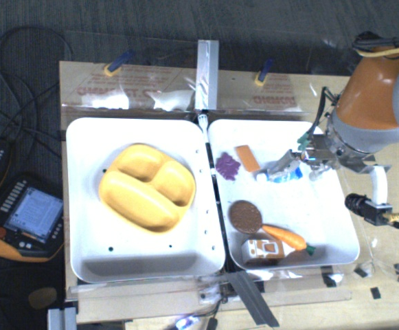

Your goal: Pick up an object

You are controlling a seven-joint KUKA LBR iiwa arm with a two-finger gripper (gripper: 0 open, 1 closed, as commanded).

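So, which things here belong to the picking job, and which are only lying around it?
Belong to the job:
- end effector, low in the right bin
- blue item beside it
- orange block
- purple piece
- brown disc
- carrot
- brown bottle
- yellow shape, left bin

Lying about:
- handheld pendant
- blue clips

Two glossy white plastic bins (82, 205) sit side by side. One holds a yellow lumpy squash-shaped toy (146, 186); the other a purple knobbly cluster (227, 165), an orange flat block (247, 158), a brown round disc (245, 215) and an orange carrot with green tip (286, 236).
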